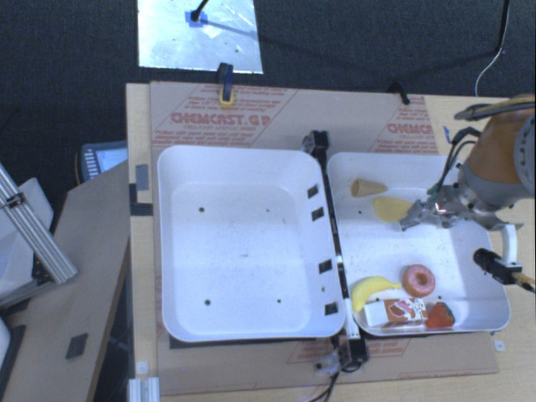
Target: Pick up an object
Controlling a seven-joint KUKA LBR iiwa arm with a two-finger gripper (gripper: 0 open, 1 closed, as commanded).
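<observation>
Camera view: bench (276,107) w/ protective board under two white bins (243,241), dark carpet around, foil sheet (199,23) behind; gripper (419,216) state can't tell.

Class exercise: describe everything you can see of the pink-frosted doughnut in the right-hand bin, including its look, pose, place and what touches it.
The pink-frosted doughnut is a small round ring with a dark hole in its middle and glossy pink icing on top; it looks like a plastic toy. It lies flat on the floor of the right white bin, near the front. A yellow banana lies just to its left, and a red-and-white carton sits right in front of it, seemingly touching its edge. The gripper is apart from it, farther back.
</observation>
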